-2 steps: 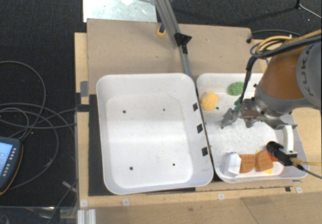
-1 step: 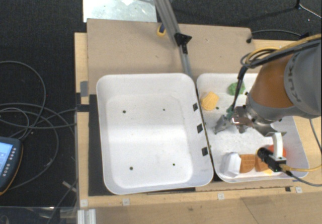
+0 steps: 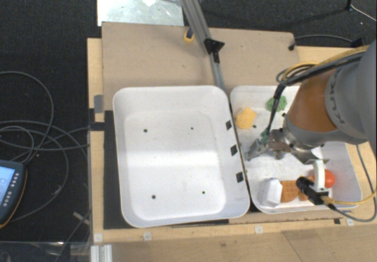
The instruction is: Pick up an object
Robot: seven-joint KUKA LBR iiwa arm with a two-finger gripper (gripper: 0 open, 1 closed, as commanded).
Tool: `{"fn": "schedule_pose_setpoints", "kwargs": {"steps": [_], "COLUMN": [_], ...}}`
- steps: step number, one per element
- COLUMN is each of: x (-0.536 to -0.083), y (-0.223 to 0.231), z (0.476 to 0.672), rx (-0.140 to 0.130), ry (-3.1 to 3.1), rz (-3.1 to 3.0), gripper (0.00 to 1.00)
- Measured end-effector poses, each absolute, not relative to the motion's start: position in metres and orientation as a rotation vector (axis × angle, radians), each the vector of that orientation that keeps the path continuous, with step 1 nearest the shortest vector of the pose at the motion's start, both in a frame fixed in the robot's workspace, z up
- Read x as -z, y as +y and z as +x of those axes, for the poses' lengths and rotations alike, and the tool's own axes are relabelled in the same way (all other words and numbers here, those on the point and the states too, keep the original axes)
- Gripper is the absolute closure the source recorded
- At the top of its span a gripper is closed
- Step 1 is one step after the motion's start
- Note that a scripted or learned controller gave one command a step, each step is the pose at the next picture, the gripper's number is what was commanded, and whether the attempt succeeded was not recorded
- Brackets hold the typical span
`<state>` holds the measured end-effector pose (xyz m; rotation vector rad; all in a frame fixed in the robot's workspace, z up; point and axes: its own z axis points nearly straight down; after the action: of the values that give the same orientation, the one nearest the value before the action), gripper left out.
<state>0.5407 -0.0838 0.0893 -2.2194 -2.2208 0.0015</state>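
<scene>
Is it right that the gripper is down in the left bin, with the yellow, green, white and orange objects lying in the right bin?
Not quite. The camera view shows the gripper down in the right bin, among the yellow object, green object, white object and orange object, not in the left bin.

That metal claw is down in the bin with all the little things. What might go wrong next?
Two likely slips. The gripper sits low on a bare patch of the right bin, apart from the yellow object, so it may close on nothing. The arm also hangs over the green object and could nudge it.
</scene>
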Motion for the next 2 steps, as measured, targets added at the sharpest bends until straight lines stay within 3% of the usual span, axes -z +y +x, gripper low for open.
{"fn": "schedule_pose_setpoints", "kwargs": {"steps": [1, 2], "x": [-0.101, -0.147], "y": [-0.084, -0.091], "z": [0.542, 0.543], "rx": [0.004, 0.005], "ry": [-2.223, -2.227], "rz": [-2.221, -2.223], "gripper": [1.00, 1.00]}}
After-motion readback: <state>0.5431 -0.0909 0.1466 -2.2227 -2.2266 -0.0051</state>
